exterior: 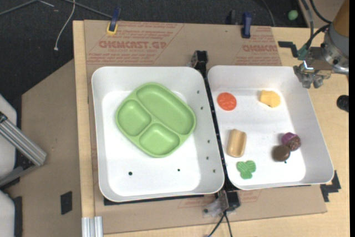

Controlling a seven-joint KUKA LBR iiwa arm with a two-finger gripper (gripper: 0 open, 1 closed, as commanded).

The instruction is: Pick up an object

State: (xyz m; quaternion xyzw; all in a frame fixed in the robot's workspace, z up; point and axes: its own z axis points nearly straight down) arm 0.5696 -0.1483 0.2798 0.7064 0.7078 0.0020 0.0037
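Note:
The right bin (310,119) holds several small toy foods: an orange-red round piece (226,101), a yellow chunk (270,98), a tan bread-like roll (237,142), a green broccoli piece (246,169), a purple piece (290,141) and a brown piece (281,153) touching it. My gripper (312,75) hangs at the bin's far right corner, above its rim and apart from every object. Nothing shows between its fingers.
The left bin (105,119) holds a green divided plate (156,119). A black bracket (199,58) sits at the back between the bins. Two blue clamps (115,19) hold the cardboard base. Cables cross the floor behind.

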